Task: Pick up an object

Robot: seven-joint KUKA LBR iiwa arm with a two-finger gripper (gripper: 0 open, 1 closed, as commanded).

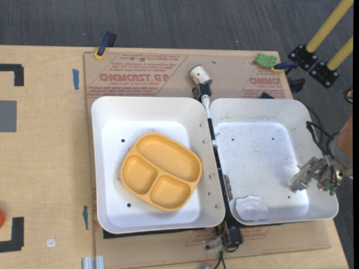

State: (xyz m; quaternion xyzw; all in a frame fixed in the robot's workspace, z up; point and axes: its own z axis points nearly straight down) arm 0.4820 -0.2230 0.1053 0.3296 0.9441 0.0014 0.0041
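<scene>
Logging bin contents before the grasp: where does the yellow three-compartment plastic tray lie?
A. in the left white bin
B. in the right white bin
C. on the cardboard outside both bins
A: the yellow three-compartment plastic tray rests on the floor of the left white bin, away from the gripper.

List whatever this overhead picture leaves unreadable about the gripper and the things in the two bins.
- Two-finger gripper, camera view: small and motion-blurred at the right white bin's right side, so its finger state is unclear.
- Grey arm: cut off by the right edge.
- Small white rounded object in the right bin's near corner: pale on white, too faint to identify.
- Yellow three-compartment plastic tray in the left white bin: hides the floor beneath it.
</scene>
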